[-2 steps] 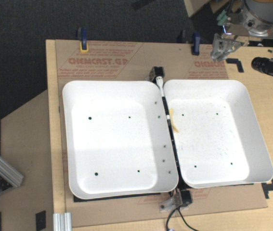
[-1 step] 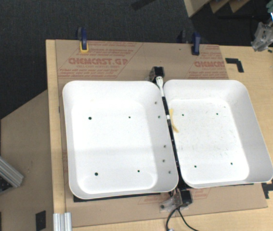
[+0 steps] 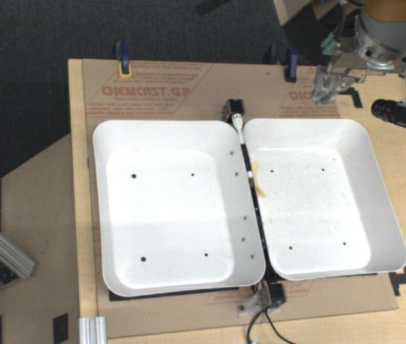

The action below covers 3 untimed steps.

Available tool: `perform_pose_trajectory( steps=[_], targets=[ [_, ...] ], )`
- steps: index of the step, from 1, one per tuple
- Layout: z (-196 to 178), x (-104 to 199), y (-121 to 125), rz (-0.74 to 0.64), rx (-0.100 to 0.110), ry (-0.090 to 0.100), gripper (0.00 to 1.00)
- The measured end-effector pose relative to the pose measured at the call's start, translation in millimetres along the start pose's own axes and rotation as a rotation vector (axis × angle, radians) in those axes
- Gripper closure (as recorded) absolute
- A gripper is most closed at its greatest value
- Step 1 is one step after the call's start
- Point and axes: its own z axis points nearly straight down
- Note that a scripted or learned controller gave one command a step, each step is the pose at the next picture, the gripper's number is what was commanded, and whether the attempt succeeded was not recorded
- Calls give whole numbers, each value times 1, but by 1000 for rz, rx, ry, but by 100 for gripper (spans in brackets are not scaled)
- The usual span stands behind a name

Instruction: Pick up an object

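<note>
The grey arm's tool [image 3: 326, 92] hovers above the tabletop beyond the right shallow white plastic bin [image 3: 385, 213]; whether it is spread cannot be told. A small pale yellow strip [image 3: 258, 180] lies at that bin's left wall, not yet picked up.

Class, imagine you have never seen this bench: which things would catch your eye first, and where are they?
Two shallow white bins sit side by side on a brown board: the left bin and the right bin. A small yellowish object lies near the right bin's left wall. The gripper hangs above the board beyond the right bin's far edge.
</note>
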Motion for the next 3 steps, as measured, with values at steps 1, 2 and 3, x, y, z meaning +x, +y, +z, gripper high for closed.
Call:
perform_pose_trajectory(
  steps=[1, 2, 3],
  targets=[
    [-10, 4, -26, 7, -6, -3, 100],
    [58, 91, -5, -1, -3, -1, 100],
    [13, 40, 2, 10, -15, -7, 100]
  ],
)
